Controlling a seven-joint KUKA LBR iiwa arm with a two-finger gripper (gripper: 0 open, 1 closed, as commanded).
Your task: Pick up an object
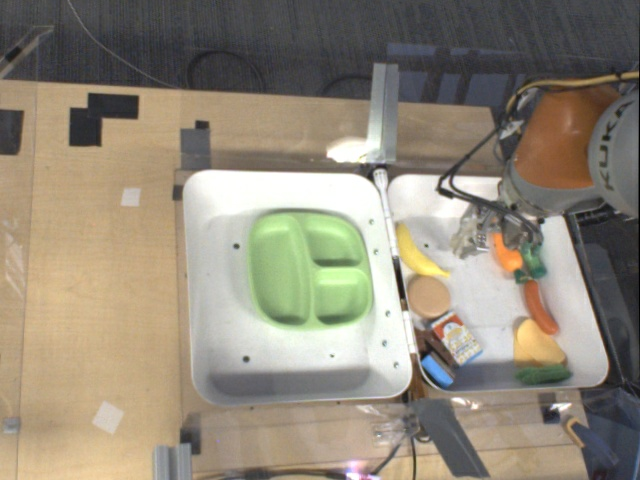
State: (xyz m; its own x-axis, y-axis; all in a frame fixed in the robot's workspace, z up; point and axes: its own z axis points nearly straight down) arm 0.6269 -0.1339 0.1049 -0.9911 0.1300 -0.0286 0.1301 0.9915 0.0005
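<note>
The gripper (487, 234) hangs low at about twelve o'clock in the right bin (590, 313); whether it is open or closed cannot be told. Just at its four o'clock lies the carrot (508, 257), a small orange toy with a green top. It is probably light, stiff, smooth plastic, best pinched across its thicker middle. A glossy curved banana (420, 252) lies at nine o'clock, a ridged green tray (308, 268) beyond it.
</note>
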